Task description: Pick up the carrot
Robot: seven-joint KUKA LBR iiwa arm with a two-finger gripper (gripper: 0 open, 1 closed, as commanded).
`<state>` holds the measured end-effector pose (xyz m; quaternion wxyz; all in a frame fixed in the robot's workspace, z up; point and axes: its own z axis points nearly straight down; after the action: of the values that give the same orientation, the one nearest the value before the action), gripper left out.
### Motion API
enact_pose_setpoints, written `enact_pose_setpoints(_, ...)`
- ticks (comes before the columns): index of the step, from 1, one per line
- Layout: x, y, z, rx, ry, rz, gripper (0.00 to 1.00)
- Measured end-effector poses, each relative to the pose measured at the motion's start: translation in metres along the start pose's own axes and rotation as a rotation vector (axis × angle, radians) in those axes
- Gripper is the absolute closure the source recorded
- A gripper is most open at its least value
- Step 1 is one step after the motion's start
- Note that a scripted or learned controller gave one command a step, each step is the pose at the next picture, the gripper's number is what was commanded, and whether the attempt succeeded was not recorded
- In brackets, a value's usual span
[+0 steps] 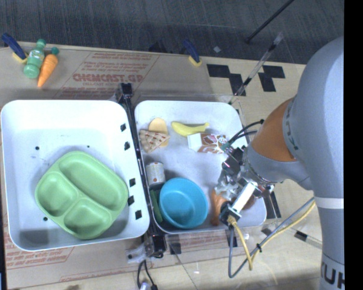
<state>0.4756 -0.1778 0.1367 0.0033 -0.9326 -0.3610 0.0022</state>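
The carrot (217, 205), judged to be the orange piece partly hidden under the wrist, lay in the right bin (187, 110) near the lower right corner as the view showed it, touching or just beside the blue bowl (183, 203); the pincer (225, 189) hung close over it, and whether it was wide or narrow could not be told, since the wrist covered it; nothing showed the carrot to be held.

The chief risk was the crowding; with the bowl's rim close on one side and the bin wall near on the other, a descent could have landed on the rim and shoved the bowl toward the can (155, 173); an off-centre closing could have squeezed the tapered piece out sideways or rolled it deeper into the corner; a shallow hold would likely have let it drop on the lift.

A carrot-like toy (47, 69) lay on the surface beyond the left bin (24, 132), well apart; a wrong target seemed the lesser worry.
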Motion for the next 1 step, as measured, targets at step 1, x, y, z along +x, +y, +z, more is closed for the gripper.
enact_pose_setpoints(1, 0.0120, -0.0094, 0.0437, 0.004, 0.007, 0.341, 1.00)
